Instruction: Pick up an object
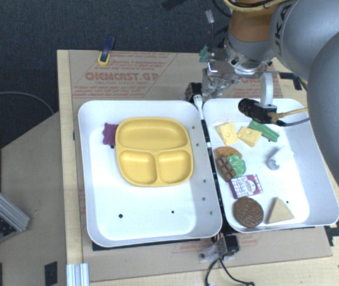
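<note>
My gripper (210, 87) hangs over the far rim where the two bins meet, and I see nothing in it. The right bin (312, 177) holds two yellow cheese pieces (226, 132) (249, 137), a green piece (263, 130), a round cookie with a green edge (229, 154), a brown chocolate bar (226, 168), a purple packet (246, 186), a round brown patty (248, 211), a tan wedge (280, 211) and a small grey object (273, 160). All of them lie nearer the camera than the gripper.
The left bin (98, 195) holds a yellow divided tray (155, 151) with a purple item (109, 133) at its left side. The grey arm (324, 52) fills the upper right above the right bin. A yellow-and-blue clip (105, 53) lies on the board behind the bins.
</note>
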You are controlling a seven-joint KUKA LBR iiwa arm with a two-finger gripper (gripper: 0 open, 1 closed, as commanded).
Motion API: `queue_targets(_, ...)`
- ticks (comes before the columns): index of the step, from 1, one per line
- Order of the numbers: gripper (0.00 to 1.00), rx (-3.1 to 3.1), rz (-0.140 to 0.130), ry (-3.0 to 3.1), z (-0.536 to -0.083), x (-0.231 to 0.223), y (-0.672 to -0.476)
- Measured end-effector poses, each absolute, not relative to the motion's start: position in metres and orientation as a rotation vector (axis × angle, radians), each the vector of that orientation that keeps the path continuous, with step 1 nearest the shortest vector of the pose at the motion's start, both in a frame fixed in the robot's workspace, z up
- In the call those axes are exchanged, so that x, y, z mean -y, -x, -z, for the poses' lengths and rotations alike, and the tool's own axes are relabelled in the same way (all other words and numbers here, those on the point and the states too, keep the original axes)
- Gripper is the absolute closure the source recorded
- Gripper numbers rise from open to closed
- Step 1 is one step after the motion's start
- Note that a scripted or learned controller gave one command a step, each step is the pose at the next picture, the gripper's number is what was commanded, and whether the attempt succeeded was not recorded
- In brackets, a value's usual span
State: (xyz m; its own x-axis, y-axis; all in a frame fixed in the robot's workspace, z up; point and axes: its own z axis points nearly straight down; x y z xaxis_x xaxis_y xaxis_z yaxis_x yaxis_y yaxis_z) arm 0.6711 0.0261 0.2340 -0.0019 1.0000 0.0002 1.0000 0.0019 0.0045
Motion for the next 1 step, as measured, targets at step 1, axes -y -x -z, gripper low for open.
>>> queue_targets(1,1.0,-2.224,0.005,-2.223,-0.2145,-0.0283,-0.6691)
